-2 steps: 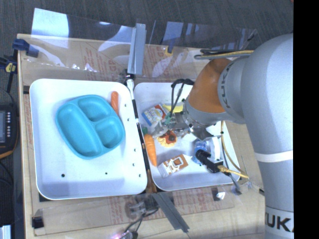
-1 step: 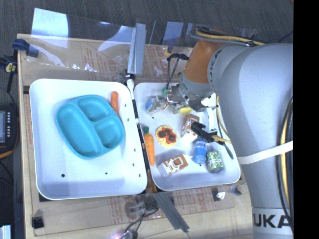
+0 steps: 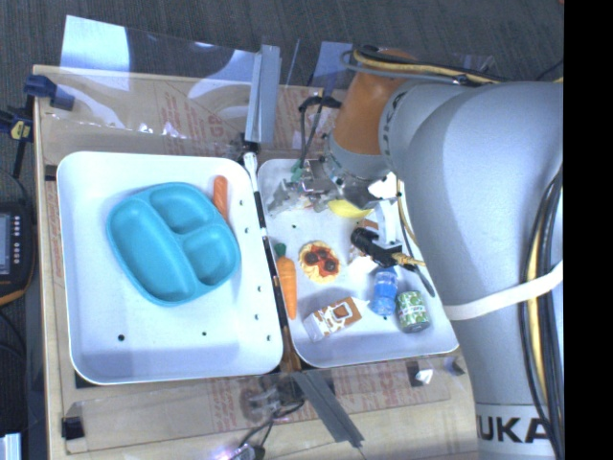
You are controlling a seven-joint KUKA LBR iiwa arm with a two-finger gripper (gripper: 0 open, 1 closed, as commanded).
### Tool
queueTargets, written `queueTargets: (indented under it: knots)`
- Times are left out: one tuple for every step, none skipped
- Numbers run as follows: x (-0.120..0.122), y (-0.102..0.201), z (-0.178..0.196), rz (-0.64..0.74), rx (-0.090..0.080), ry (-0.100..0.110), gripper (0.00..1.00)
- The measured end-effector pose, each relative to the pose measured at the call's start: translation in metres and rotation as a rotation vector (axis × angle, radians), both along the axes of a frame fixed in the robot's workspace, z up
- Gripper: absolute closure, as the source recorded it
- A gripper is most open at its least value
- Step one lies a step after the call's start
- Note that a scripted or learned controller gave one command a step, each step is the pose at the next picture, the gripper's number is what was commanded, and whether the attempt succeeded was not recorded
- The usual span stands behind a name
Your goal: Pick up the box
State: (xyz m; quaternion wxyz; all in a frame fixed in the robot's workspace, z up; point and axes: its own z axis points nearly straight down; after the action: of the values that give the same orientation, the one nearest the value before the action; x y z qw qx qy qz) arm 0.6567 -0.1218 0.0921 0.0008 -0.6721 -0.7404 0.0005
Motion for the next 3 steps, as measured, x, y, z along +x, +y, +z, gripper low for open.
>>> queueTargets:
  knots:
    - [0.0,0.001,0.01,0.006,0.0,0.002,1.0]
    - [0.0,0.001,0.01,0.006,0.0,0.002,0.0]
    - [0.001,-0.049,0.001,0.066,-0.001,-0.003,0.0]
